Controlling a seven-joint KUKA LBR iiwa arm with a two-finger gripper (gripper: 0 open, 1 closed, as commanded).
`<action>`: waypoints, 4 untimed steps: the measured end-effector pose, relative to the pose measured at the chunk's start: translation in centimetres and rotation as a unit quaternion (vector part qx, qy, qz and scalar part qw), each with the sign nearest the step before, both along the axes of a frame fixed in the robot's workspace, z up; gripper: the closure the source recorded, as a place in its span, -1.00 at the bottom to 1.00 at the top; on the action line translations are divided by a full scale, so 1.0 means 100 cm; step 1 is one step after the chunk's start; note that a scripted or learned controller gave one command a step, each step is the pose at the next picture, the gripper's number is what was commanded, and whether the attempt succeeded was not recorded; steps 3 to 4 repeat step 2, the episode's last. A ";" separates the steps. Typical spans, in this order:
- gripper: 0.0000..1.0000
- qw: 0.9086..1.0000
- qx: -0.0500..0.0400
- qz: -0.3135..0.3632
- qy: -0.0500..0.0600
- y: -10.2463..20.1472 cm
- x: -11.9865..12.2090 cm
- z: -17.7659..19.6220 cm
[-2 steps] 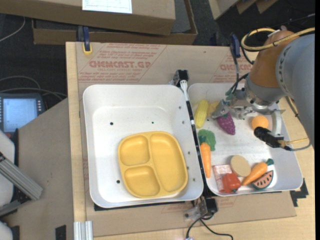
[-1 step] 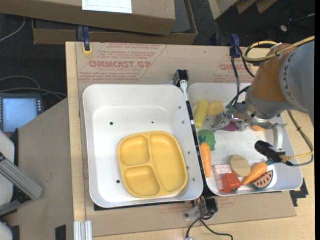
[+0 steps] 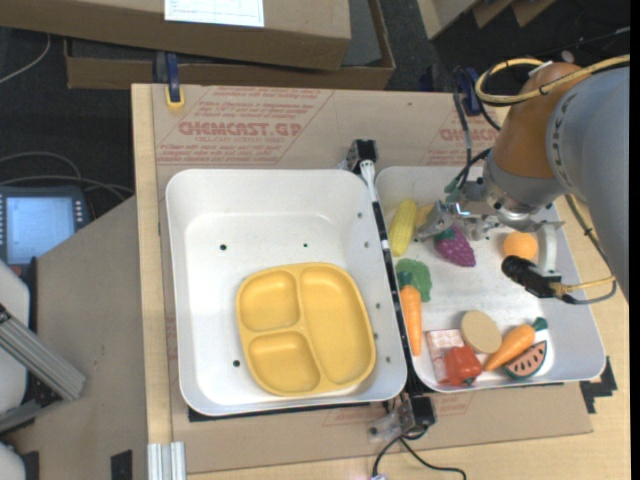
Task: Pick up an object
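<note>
Camera view: gripper [image 3: 452, 220] above grapes [image 3: 457, 246], corn [image 3: 402, 225] beside.

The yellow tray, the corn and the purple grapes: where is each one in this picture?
Yellow tray [image 3: 303, 326]: camera view, left bin, point on the ridge where its three compartments meet.
Corn [image 3: 402, 226]: camera view, right bin near the divider, point on the middle of the cob.
Purple grapes [image 3: 457, 247]: camera view, right bin, point on the bunch's middle.

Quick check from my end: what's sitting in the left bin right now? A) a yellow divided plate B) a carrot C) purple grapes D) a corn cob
A: the yellow plate, with three compartments, lies in the left bin; the corn, grapes and carrots are all in the right bin.
</note>
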State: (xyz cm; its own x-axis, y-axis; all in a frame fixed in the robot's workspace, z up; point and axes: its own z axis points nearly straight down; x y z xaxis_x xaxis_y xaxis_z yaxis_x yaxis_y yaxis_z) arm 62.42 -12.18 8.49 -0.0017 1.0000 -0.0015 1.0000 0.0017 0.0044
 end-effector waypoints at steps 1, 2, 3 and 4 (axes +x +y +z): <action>-1.00 1.000 0.001 -0.001 0.004 -0.008 -0.017 0.000; 1.00 1.000 0.000 -0.001 0.001 -0.008 -0.016 0.011; 1.00 1.000 0.000 -0.001 0.001 -0.008 -0.016 0.011; 1.00 1.000 0.000 -0.001 0.001 -0.008 -0.016 0.011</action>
